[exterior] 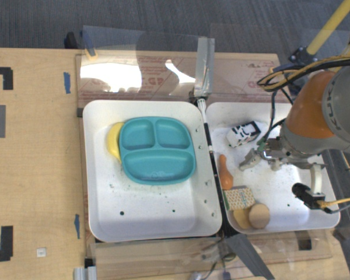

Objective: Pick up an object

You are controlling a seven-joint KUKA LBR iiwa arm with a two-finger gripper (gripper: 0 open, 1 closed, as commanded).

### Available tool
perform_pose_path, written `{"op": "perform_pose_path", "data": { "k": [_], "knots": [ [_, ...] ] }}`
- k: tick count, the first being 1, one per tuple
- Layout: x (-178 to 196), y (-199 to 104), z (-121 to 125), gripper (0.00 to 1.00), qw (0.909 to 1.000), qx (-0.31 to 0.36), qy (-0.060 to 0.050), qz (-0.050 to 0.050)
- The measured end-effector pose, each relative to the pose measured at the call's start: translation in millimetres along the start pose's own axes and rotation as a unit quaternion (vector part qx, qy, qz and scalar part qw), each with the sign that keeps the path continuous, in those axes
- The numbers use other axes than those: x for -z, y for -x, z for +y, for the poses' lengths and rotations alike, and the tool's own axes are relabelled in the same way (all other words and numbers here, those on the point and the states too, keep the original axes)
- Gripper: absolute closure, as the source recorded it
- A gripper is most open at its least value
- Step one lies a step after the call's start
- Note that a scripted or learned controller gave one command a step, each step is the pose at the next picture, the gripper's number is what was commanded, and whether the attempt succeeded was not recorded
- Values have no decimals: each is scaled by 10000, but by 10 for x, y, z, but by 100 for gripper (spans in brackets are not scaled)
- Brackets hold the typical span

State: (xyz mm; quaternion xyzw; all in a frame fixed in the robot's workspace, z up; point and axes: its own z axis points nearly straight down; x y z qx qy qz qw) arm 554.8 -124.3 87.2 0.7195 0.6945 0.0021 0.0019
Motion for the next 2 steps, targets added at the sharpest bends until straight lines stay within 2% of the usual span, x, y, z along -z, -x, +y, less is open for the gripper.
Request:
{"op": "perform_pose_path", "data": {
  "k": [1,2],
  "knots": [
    [10,-103,-741,0,9970,768,2,-2],
    [2113,167,-447,0,9932,1161,28,-17]
  ]
}}
